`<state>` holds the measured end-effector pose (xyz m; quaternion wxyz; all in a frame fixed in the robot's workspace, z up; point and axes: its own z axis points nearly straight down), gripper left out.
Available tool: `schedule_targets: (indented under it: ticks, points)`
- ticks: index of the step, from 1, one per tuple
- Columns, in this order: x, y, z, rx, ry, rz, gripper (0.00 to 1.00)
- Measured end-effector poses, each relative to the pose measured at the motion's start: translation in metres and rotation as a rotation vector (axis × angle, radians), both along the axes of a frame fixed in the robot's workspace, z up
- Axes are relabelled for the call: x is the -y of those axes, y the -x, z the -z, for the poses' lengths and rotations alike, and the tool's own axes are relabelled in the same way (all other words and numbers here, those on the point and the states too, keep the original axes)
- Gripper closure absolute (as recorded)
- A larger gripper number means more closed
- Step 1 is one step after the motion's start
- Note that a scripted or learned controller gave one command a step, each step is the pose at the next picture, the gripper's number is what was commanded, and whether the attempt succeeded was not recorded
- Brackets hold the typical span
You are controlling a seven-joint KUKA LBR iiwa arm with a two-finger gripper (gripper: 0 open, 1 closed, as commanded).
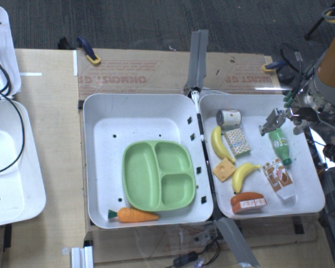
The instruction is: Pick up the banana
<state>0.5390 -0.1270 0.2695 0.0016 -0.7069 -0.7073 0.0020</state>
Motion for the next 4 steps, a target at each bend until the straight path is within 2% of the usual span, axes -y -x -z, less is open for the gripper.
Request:
schedule_targets:
  ticks: [1,2,3,4]
  points:
    - [-0.064,0.062,0.080,0.000,-0.001,-0.180,0.00]
    - [-0.019,0.063,0.175,0.000,-0.001,-0.015,0.00]
    - [-0.019,0.062,0.168,-0.003,-0.002,-0.010,1.00]
    - [-0.110,0.058,0.080,0.002,0.002,0.231,1.00]
